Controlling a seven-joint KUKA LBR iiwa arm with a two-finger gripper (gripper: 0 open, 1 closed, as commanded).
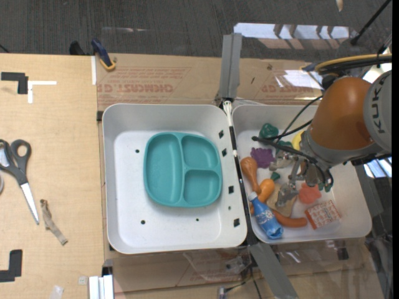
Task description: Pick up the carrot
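Note:
The carrot (267, 189), a short orange tapered piece, lies in the right bin (349, 229) near its left wall. My gripper (286, 196) hangs low over that bin, just right of the carrot and close to it. Its tip points down among the toys, and nothing can be seen held in it. The arm's orange band (341, 114) sits above it and hides part of the bin's back right.
Around the carrot lie a tan-orange piece (249, 167), purple grapes (262, 157), a green toy (269, 131), a blue bottle (265, 218), a long orange piece (291, 220), a red-orange lump (310, 194) and a red-white packet (323, 213). A teal divided plate (183, 169) rests in the left bin (118, 185).

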